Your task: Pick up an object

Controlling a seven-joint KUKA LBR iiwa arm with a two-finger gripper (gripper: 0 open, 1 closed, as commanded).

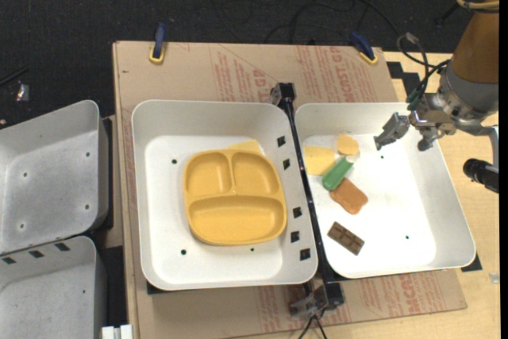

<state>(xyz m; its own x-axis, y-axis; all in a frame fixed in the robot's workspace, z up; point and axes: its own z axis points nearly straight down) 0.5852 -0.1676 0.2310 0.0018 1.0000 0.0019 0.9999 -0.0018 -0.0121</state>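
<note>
In the right bin (pixel 429 238) lie several small items: a pale yellow piece (pixel 317 159), a small yellow-orange piece (pixel 348 144), a green block (pixel 336 174), an orange block (pixel 349 197) and a brown chocolate-like bar (pixel 346 237). My gripper (pixel 407 132) hangs over the bin's upper right part, to the right of the items and apart from them. Its two dark fingers are spread, with nothing between them.
The left bin (pixel 159 171) holds a yellow divided tray (pixel 235 197). A black divider rail (pixel 300 194) runs between the bins. Grey metal panels (pixel 48 171) lie to the left of the bench. Cables trail at the back.
</note>
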